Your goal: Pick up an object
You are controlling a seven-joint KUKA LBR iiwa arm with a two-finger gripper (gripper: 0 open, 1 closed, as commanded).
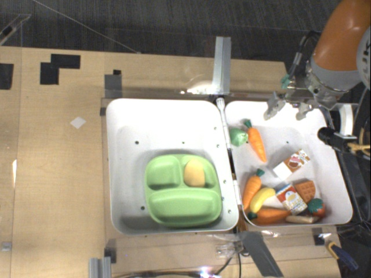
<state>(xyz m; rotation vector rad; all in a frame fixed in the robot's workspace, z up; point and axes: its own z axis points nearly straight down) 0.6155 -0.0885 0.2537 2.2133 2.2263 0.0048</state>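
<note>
Overhead view of the pick step. The two-finger metal gripper (288, 109) hangs over the far edge of the right-hand shallow white plastic bin (336, 172), its two fingers spread apart with nothing between them. No object is yet taken; the approach appears to be at its start.

The likeliest target is the long orange toy carrot with a green top (257, 143), lying just below and to the left of the gripper, apart from the main heap. For a sound grasp the fingers should probably straddle its slim body crosswise, near the middle, and descend squarely.

Obstacles: a small green toy vegetable (237, 136) lies beside the carrot's top, close against the bin's left wall, leaving little room on that side. Farther below the gripper lie a white carton with a red label (292, 163) and a crowded pile including a yellow toy banana (262, 198) and a second orange carrot (251, 189).

Well to the gripper's lower left, the left-hand white bin (127, 155) holds a green divided plastic plate (174, 204) bearing a yellow rounded toy fruit (195, 173).
</note>
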